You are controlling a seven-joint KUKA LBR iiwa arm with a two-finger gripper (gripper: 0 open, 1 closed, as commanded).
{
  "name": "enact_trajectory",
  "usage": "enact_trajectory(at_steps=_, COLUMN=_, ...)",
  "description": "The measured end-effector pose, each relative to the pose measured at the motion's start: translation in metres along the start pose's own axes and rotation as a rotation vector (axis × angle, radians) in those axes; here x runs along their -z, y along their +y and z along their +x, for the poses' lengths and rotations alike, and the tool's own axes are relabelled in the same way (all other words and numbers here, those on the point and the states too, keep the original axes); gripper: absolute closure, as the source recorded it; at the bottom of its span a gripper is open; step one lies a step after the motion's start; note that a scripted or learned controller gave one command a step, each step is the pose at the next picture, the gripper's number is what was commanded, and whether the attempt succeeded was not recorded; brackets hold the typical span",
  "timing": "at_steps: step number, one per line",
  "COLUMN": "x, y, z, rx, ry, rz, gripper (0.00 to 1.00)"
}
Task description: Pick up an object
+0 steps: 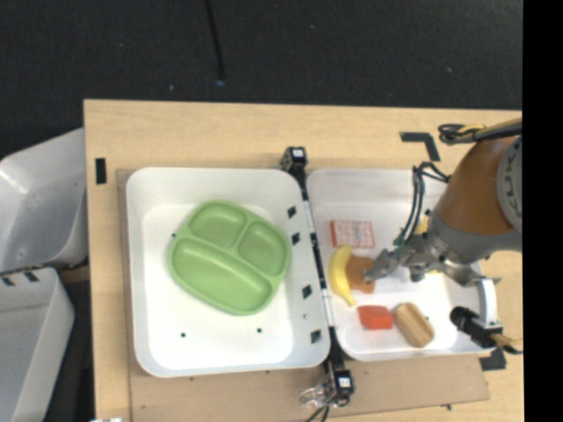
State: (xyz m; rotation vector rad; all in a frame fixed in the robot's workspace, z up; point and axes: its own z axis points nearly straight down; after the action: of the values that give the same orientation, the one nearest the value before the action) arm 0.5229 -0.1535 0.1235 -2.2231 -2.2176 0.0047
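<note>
I see the gripper (376, 271) low in the right bin (369, 183), just over a brown disc (358, 275) beside the banana (340, 276). I cannot tell its state. The banana's long axis runs up-down, immediately to the gripper's left in view.

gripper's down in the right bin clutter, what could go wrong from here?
1. The gripper sits at the brown piece touching the banana; closing may catch both or neither.
2. The red block and wooden cylinder lie close below; a sweep could knock them.
</note>
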Motion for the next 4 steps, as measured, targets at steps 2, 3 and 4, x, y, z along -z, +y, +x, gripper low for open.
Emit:
enact_trajectory(at_steps=2, x=0.056, y=0.005, z=-0.003, rx=0.003, ry=-0.001, rz=-0.009, gripper=1.0)
enact_trajectory(at_steps=3, x=0.12, y=0.003, z=-0.002, rx=0.006, ry=-0.001, rz=-0.011, gripper=1.0)
enact_trajectory(at_steps=4, x=0.166, y=0.005, z=-0.003, rx=0.006, ry=-0.001, rz=-0.01, gripper=1.0)
